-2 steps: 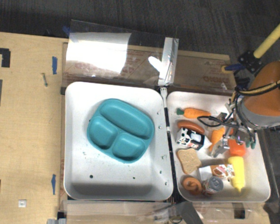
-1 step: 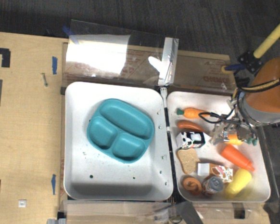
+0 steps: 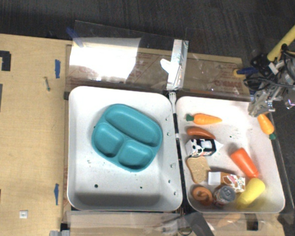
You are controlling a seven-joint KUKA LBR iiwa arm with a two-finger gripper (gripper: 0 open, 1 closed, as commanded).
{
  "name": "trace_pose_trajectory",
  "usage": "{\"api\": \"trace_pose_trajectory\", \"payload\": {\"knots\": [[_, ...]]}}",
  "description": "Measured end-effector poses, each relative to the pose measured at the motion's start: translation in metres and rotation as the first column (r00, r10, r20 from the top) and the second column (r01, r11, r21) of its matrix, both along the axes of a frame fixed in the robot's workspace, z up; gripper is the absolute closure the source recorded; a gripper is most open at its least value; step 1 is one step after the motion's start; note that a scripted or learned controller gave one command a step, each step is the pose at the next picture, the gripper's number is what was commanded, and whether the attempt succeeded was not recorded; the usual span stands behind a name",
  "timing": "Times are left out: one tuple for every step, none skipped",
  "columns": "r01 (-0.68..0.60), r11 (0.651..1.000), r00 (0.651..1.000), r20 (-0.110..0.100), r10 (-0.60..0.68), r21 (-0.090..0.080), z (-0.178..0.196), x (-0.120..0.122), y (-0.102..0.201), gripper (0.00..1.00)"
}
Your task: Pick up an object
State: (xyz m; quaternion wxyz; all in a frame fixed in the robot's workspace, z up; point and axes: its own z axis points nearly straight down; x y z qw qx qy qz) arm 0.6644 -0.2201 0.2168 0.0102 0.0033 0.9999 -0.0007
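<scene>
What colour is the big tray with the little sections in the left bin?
The divided tray is teal, a blue-green, seen clearly in the camera view.

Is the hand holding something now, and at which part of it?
It seems so: the hand hangs over the right bin's far corner with a small orange carrot, gripped at its top end.

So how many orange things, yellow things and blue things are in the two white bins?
Orange: 3. The carrot near the top of the right bin, the cone-shaped piece, and the small piece at its right rim.
Yellow: 1. The lemon-like fruit.
Blue: 1. The divided plate in the left bin.
Total: 5.
</scene>
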Motion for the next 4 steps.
{"api": "trace_pose_trajectory", "payload": {"knots": [[-0.383,0.924,0.924,-0.009,0.383,-0.005,-0.117,-0.033,-0.003,1.0],[-0.385,0.923,0.923,-0.008,0.385,0.001,-0.119,-0.033,0.001,0.0],[-0.375,0.927,0.927,-0.012,0.375,-0.001,-0.129,-0.084,-0.002,0.0],[-0.419,0.908,0.908,-0.013,0.419,-0.003,-0.128,-0.151,-0.004,0.0]]}}
